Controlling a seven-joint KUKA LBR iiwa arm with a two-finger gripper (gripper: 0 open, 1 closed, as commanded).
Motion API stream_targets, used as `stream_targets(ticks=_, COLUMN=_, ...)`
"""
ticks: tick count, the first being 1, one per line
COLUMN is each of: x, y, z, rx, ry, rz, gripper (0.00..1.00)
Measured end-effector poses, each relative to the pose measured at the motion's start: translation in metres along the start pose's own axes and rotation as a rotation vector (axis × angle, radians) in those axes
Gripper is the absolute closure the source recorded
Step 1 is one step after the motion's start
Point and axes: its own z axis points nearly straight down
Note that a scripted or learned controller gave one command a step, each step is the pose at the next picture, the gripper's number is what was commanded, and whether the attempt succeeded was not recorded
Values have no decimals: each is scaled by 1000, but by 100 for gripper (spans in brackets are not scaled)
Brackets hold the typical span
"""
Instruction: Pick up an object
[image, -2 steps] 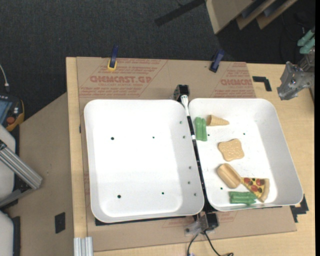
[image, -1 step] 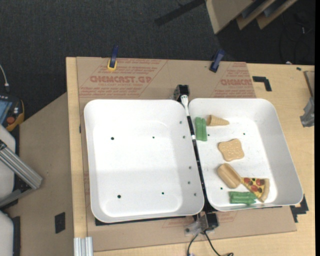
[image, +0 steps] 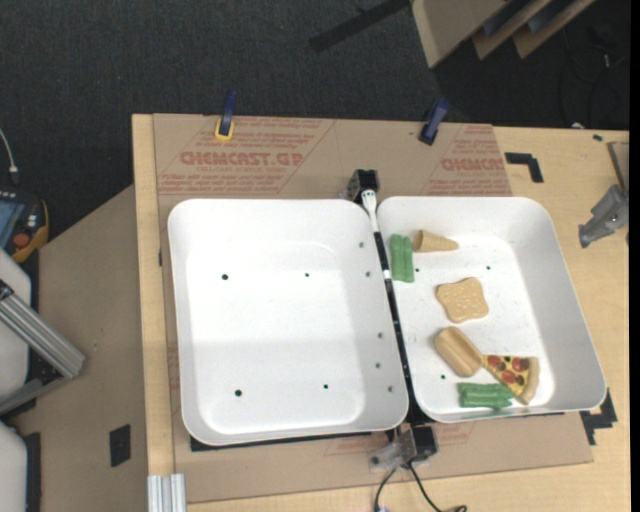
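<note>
Dark floor surrounds bench (image: 300, 150) w/ two white bins. Right bin (image: 540, 240) holds green stick (image: 401, 258) at 10 o'clock, long axis 12–6, plus cone, cracker, hotdog, pizza slice. Gripper (image: 603, 217) at 3 o'clock edge; open/closed can't tell.

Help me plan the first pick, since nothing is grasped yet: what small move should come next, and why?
Probably swing the claw left over the right bin, toward the toast slice. The claw sits at the bench's right edge, outside the bin, while the toast lies flat and apart from the other items, so it looks the easiest target.
</note>
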Motion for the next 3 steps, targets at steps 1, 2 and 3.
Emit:
stream_targets(ticks=1, x=54, y=1, z=-102, rx=-11, ry=0, rz=-6, gripper=0)
stream_targets(ticks=2, x=52, y=1, z=-107, rx=-5, ry=-1, rz=-1, gripper=100)
stream_targets(ticks=3, x=169, y=0, z=-96, rx=4, ry=2, rz=-10, gripper=100)
